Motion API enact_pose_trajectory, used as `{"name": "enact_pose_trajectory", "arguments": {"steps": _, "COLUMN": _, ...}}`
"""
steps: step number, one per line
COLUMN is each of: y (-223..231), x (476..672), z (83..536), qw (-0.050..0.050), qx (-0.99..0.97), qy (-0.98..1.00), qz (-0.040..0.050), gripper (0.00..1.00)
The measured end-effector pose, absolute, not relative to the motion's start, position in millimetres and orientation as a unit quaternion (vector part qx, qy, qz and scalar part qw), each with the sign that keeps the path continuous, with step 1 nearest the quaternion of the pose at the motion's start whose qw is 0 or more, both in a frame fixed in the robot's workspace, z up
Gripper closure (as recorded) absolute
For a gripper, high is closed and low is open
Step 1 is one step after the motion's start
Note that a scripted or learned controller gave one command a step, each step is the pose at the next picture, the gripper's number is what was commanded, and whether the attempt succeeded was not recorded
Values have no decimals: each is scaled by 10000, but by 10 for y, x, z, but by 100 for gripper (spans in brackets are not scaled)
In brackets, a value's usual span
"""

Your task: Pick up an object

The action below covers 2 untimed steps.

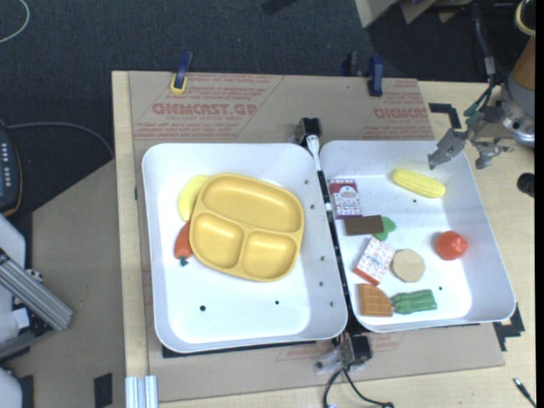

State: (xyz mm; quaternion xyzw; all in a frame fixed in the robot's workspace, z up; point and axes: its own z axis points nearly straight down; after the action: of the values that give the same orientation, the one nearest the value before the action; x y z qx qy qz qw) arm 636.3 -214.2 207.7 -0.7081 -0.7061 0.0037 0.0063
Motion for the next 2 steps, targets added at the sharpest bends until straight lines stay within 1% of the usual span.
{"name": "enact_pose_trajectory", "arguments": {"steps": 1, "y": -2139, "x": 6394, "z": 2161, "qw": 1, "qx": -7070, "qy": -7072, "qz": 1, "gripper": 0}}
{"name": "enact_pose_trajectory", "arguments": {"steps": 2, "y": -2114, "x": 6487, "z": 1593, "qw": 19, "qx": -7061, "qy": -7081, "qz": 12, "gripper": 0}}
